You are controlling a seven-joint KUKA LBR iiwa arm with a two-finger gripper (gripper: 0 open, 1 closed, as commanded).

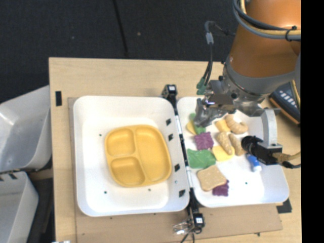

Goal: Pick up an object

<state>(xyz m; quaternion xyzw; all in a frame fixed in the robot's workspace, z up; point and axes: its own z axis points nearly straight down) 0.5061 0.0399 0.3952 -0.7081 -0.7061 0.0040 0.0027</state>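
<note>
My gripper hangs low over the far left corner of the right bin, under the orange wrist. Just below it lie a small green piece and a yellow piece by the bin's left wall, and a purple piece. Nothing can be seen held in it. Further toward the front lie a green leafy piece, a yellow block, a bread slice and a small purple piece. Tan bread-like pieces lie beside the gripper's right.
The left bin holds a yellow divided plate. A small blue and white item lies in the right bin. Black clips run along the wall between the bins. A white container stands off the bench's left.
</note>
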